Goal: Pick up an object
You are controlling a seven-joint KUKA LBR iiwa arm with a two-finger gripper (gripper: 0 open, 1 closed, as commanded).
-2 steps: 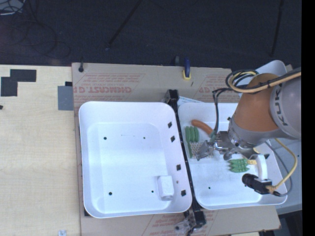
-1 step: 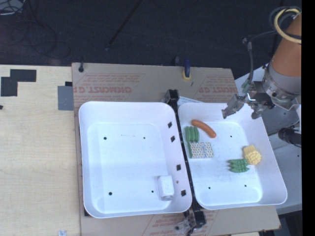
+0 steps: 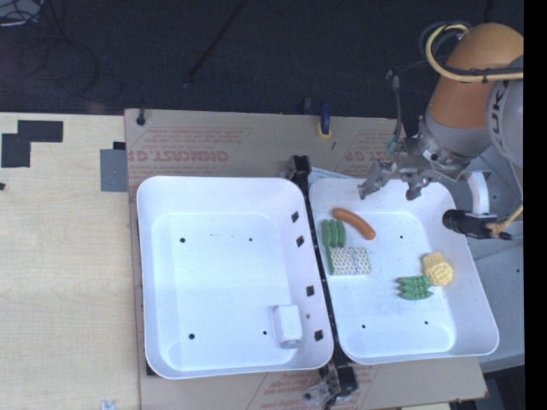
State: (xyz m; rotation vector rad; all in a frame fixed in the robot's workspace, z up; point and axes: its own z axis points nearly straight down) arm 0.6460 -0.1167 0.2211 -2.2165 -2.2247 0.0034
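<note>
The right bin [image 3: 461, 336] holds an orange sausage [image 3: 354, 222], a dark green pod bundle [image 3: 333, 234], a speckled white block [image 3: 350, 261], a green pea pod [image 3: 414, 288] and a yellow corn cob [image 3: 438, 270]. In the left bin [image 3: 171, 229] a white block [image 3: 287, 324] lies near the front right corner. My gripper [image 3: 394, 186] hangs over the back edge of the right bin, its two fingers spread apart with nothing between them. It is behind and to the right of the sausage, well above the bin floor.
A black divider strip [image 3: 309, 263] runs between the two bins. A dark clamp-like part [image 3: 468, 222] juts in at the right bin's far right edge. Brown cardboard [image 3: 222, 148] lies under both bins, and a pale wooden bench top [image 3: 60, 272] extends to the left.
</note>
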